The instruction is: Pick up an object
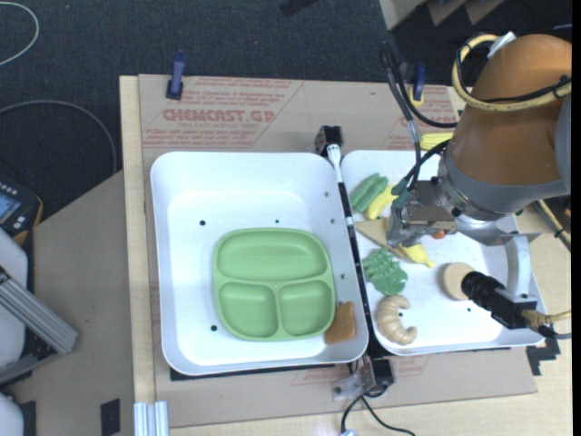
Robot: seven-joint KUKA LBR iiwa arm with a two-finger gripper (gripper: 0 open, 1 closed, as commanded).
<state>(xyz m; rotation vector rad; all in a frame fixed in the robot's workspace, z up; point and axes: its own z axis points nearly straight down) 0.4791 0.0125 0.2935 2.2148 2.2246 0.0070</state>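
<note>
The counter [227, 121] is a pale brown board with red print, lying on dark carpet [136, 16]. A blue clamp [176, 74] grips the board's far edge, and a second blue clamp [418, 82] sits further right. A thin pale cable [73, 104] curves over the carpet at the left, and an aluminium rail [36, 321] slants in at the lower left.

The left bin [182, 180] holds a green divided plate [272, 280], with a brown toy piece [341, 323] at the plate's near right corner.

The right bin [454, 341] holds the loose toy foods: a green pod [369, 193] at the far side, a tan wedge [370, 232], a yellow piece [418, 254], a leafy green piece [385, 271], a croissant [396, 320] near the front and a round tan piece [451, 280].

The gripper [413, 225] hangs low over the right bin, just beside the tan wedge and the yellow piece. I cannot tell whether it is open or closed, and nothing can be seen held in it.
</note>
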